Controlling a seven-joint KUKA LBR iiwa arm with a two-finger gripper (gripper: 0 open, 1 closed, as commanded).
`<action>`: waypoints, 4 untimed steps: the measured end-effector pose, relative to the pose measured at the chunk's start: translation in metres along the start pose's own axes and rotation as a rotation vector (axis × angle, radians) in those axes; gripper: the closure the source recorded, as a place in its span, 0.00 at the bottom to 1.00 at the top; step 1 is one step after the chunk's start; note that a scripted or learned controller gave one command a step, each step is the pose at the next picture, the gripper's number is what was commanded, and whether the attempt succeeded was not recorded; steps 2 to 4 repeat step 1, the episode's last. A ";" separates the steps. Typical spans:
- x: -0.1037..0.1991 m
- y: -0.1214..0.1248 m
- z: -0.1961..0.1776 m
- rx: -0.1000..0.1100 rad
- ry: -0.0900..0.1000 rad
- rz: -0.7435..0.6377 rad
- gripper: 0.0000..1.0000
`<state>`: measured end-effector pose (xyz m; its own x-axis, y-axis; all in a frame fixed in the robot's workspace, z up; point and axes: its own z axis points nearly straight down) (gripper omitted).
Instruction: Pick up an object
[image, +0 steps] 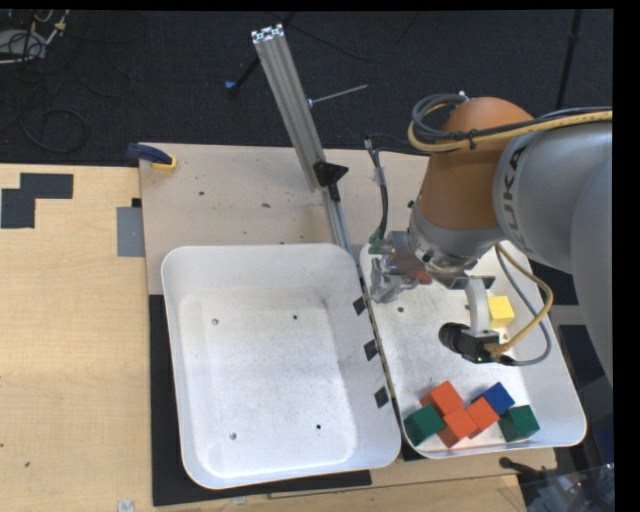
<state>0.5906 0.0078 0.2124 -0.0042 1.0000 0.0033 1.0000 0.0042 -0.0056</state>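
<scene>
The gripper (388, 281) hovered at the far left corner of the right bin (565, 420); I could not tell its state. The blocks (465, 410) lay clustered at the bin's near edge, well apart from it.

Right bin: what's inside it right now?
The right bin holds orange, green and blue blocks near its front, plus a yellow block. The arm covers its rear.
</scene>
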 end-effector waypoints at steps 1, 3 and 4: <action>0.051 -0.032 -0.004 0.001 -0.001 0.000 1.00; 0.051 -0.032 -0.004 0.001 -0.001 0.000 1.00; 0.051 -0.032 -0.004 0.001 -0.001 0.000 1.00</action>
